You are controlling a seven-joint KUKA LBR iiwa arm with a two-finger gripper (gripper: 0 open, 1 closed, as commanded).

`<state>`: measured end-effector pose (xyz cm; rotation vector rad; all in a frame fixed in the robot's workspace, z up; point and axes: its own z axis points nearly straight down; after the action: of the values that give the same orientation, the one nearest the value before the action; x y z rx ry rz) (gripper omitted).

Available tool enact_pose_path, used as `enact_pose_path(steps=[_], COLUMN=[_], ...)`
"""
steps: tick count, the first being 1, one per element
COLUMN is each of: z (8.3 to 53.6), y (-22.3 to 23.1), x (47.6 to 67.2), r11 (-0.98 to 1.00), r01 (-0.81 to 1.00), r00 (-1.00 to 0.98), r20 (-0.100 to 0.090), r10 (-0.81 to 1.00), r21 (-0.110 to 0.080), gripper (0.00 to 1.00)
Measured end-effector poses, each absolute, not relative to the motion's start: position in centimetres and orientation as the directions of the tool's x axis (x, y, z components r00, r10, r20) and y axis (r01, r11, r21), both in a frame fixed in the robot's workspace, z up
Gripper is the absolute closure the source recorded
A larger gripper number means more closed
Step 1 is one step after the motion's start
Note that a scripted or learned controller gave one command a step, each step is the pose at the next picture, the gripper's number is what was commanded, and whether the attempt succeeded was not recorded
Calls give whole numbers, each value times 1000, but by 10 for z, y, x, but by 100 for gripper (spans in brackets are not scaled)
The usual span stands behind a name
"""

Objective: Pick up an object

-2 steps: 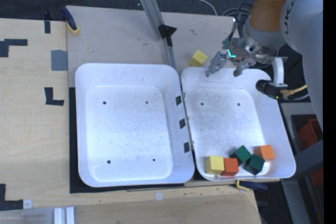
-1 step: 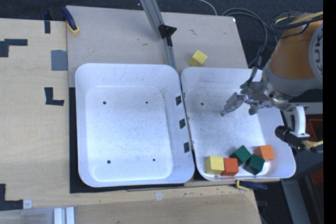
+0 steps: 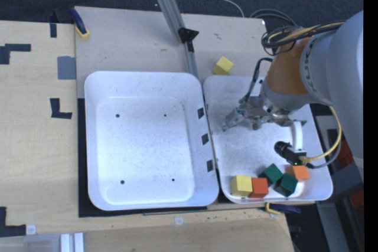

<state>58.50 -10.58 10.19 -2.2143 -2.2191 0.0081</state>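
Observation:
Several small blocks lie in the near corner of the right bin [image 3: 236, 144]: a yellow block [image 3: 241, 185], a red-orange block [image 3: 259, 187], two green blocks [image 3: 273, 173] [image 3: 287, 185] and a small orange block [image 3: 300, 172]. My gripper [image 3: 231, 121] hangs low over the bare upper-left part of this bin, well away from the blocks. Nothing shows in it. The orange-banded wrist [image 3: 286, 77] rises behind it to the right.
The left bin [image 3: 94, 127] sits beside the right one. Another yellow block [image 3: 223, 65] rests on the bench just beyond the right bin's far rim. A slanted metal pole [image 3: 168, 3] stands at the back. Cables [image 3: 283, 35] loop near the arm.

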Motion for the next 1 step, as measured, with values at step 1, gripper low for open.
enact_pose_path(steps=[1], z=[91], y=[-146], x=[622], r11=[-1], r01=[1000], r00=[1], r20=[-2], r10=[1000], r21=[-1], gripper=[0])
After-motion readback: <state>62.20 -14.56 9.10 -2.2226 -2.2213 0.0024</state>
